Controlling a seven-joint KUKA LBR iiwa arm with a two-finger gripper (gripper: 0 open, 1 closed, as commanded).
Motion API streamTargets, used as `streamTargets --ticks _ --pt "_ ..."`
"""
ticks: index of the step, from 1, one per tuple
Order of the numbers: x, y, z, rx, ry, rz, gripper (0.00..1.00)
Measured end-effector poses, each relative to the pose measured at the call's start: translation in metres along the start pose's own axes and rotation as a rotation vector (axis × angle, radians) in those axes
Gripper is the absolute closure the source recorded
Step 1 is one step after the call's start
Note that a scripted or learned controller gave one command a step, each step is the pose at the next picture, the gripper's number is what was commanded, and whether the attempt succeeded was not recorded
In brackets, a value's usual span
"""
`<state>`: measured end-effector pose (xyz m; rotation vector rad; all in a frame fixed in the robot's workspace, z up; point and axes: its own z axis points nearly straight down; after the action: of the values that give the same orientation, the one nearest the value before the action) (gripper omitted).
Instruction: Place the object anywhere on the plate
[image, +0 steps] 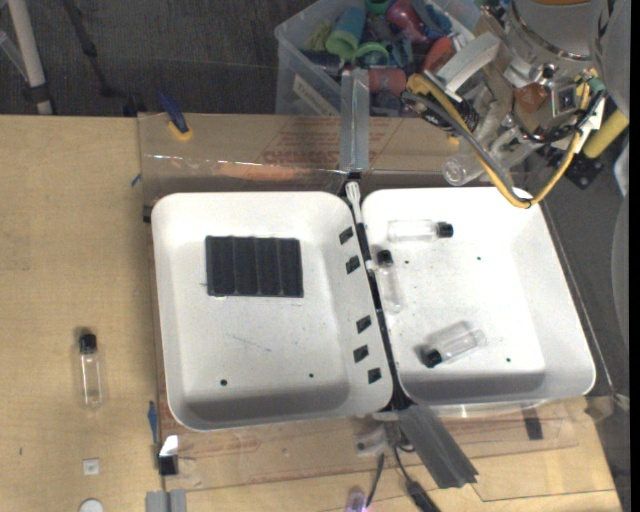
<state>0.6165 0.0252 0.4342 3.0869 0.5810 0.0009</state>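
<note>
Well apart: vial (450, 344), claw (462, 165).

I see three clear black-capped vials (452, 343) lying flat in my right bin; the black ridged plate (254, 266) lies left.

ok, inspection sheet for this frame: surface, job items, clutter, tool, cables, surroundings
Surface: two white bins side by side on a wooden bench, left bin, right bin.
Job's things: black ribbed plate flat in the left bin; three clear vials with black caps in the right bin, rear vial, divider vial, front vial.
Clutter: a fourth vial lies on the bench, left of the bins.
Tool: arm's wrist assembly sits above the right bin's rear edge; finger state cannot be told.
Cables: yellow cable loops below the wrist.
Surroundings: clear tub of coloured objects behind the bins.
</note>
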Motion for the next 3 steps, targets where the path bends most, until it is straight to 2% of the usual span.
streamTargets --ticks 1,2,3 --pt "0.026 0.0 0.0 0.0 0.001 0.173 1.0" --pt "-0.006 -0.029 0.0 0.001 -0.001 0.161 1.0" --pt "-0.081 -0.088 0.067 0.0 -0.002 0.173 1.0"
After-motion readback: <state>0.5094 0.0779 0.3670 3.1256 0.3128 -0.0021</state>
